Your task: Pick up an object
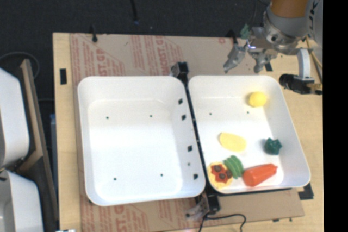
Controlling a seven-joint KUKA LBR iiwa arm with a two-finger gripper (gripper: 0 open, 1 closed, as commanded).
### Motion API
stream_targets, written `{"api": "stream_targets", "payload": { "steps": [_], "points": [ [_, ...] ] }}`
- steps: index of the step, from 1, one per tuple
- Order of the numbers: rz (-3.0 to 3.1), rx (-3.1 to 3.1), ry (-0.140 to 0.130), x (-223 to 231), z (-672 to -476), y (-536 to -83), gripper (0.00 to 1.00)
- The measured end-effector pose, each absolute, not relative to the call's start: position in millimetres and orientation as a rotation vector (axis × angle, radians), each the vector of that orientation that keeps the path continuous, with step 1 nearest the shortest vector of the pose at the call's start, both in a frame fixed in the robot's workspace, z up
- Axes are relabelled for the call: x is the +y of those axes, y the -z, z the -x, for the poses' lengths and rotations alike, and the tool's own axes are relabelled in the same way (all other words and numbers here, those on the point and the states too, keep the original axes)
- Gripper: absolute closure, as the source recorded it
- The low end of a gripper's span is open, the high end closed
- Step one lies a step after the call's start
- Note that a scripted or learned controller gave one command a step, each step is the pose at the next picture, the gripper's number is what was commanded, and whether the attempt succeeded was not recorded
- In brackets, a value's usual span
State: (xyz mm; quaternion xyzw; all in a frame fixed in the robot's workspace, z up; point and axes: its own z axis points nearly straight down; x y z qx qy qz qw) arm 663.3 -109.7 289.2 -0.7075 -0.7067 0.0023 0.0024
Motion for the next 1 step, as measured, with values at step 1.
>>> {"api": "stream_targets", "payload": {
  "steps": [1],
  "points": [
    [2.223, -2.222, 0.001, -109.5, -664.2, -293.8, 0.0]
  ]
}}
